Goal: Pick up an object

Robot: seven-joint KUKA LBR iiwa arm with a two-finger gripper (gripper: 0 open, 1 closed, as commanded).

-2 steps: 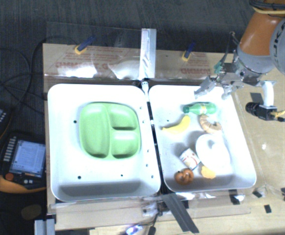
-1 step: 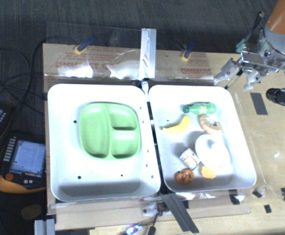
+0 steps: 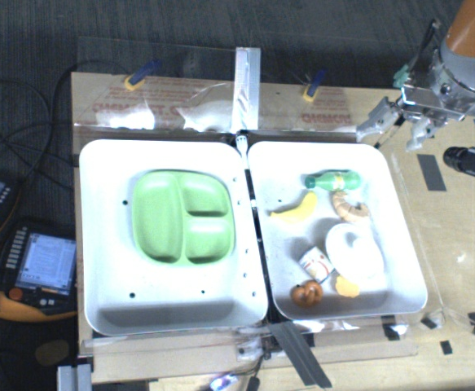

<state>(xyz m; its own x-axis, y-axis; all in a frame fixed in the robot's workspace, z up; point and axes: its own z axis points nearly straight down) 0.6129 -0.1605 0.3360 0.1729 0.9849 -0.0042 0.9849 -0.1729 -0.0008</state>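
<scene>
Pincer [image 3: 398, 129] hangs above the bench [image 3: 453, 235], just past the far right corner of the right bin [image 3: 400, 210], fingers spread apart with nothing between them; grey wrist and orange band sit up at the frame's right top corner

Right bin as landmark: green bottle [image 3: 332, 181] lies near its far wall; yellow banana [image 3: 296, 208] just nearer and to the left of the bottle; brownish pastry-like piece [image 3: 350, 209] right of the banana; white bowl [image 3: 354, 250] at the bin's centre-right; small white carton with red marking [image 3: 315, 264] touching the bowl's left edge; brown round item [image 3: 306, 293] at the near wall; small orange piece [image 3: 347, 287] beside it, under the bowl's near edge

Left of the right bin, edges meeting: left bin [image 3: 107, 243] holding a green divided tray [image 3: 183, 216]
</scene>
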